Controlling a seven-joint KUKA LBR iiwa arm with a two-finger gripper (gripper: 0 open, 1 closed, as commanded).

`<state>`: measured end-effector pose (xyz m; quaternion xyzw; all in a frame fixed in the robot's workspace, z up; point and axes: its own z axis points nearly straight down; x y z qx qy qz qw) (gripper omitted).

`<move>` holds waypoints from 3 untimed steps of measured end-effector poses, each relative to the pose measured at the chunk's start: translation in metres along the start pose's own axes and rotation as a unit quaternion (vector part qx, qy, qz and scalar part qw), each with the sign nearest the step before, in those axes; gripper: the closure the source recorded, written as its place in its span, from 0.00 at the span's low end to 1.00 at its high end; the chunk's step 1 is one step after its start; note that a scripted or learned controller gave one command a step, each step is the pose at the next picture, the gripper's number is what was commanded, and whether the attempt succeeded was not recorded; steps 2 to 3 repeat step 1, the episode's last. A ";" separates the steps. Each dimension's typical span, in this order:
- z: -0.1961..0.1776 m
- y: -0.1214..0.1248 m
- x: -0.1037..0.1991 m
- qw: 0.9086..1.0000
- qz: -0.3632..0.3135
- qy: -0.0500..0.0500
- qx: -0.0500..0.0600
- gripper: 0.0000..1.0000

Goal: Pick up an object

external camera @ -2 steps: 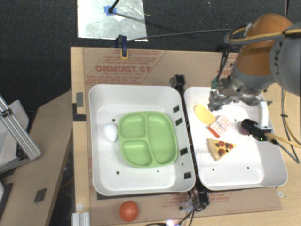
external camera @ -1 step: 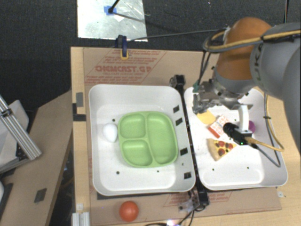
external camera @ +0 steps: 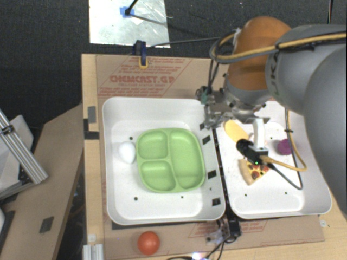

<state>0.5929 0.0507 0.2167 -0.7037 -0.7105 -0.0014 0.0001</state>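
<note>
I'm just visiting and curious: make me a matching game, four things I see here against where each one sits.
Things:
1 green tray
2 white ball
3 purple toy
4 orange ball

Places:
A right bin
B brown board, outside the bins
C middle of left bin
D left bin, beside the tray's left edge

Pairs: 1-C, 2-D, 3-A, 4-B.

Brightness: even and fairly bright across the white bins (external camera: 123, 200); the backdrop stayed dark.
Glare: the silvery sheet (external camera: 130, 15) shone pale.
Shadows: soft and faint under the green tray (external camera: 171, 158).
Focus: the near arm (external camera: 312, 75) looked slightly blurred.
</note>
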 end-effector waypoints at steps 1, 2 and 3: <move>-0.013 -0.009 0.054 1.000 0.000 0.000 0.000 1.00; -0.013 -0.009 0.054 1.000 0.000 0.000 0.000 1.00; -0.013 -0.009 0.054 1.000 0.000 0.000 0.000 1.00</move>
